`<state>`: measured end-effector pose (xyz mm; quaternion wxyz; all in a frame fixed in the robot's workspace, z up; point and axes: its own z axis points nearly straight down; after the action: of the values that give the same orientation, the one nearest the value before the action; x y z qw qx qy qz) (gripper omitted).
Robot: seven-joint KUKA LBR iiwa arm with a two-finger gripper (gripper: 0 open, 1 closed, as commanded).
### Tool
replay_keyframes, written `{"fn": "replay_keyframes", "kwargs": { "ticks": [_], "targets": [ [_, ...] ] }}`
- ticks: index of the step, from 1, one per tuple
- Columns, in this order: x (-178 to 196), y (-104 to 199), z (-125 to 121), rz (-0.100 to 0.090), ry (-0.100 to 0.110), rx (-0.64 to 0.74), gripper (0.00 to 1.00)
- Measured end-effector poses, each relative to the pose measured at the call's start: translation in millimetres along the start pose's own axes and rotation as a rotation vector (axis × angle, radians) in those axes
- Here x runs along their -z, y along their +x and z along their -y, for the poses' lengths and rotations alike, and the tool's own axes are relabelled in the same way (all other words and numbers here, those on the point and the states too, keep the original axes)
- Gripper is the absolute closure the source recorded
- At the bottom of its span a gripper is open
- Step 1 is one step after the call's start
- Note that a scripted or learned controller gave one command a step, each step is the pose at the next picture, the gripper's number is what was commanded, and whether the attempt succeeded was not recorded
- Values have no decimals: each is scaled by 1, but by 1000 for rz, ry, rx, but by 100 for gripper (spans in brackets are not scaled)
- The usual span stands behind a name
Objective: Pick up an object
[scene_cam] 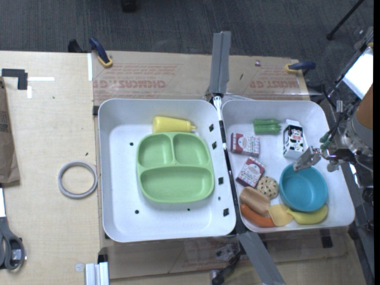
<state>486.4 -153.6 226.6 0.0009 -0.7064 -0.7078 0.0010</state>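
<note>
The claw [310,159] is hanging over the right bin [332,129], just above the far-left rim of the blue bowl [304,189]; how far it is open I cannot tell, and nothing is showing in it; the milk carton [293,139] is standing just beyond; the green tray [175,168] is lying in the left bin [113,177].

Two white bins sit side by side on the counter [47,111]. The left bin [113,177] holds a green divided plate [175,168] and a yellow bottle [172,124]. The right bin [323,123] holds a blue bowl [304,189], a banana [312,216], a cookie [268,187], a milk carton [293,139] and small packets. The claw [307,159] hangs over the bowl's upper rim.
</note>
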Motion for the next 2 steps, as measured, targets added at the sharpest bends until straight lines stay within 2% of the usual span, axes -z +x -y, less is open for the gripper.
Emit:
{"fn": "replay_keyframes", "kwargs": {
  "ticks": [1, 2],
  "targets": [
    [-118, -19, -12, 1, -6, 317, 0],
    [-122, 8, 0, 13, -31, 185, 0]
  ]
}}
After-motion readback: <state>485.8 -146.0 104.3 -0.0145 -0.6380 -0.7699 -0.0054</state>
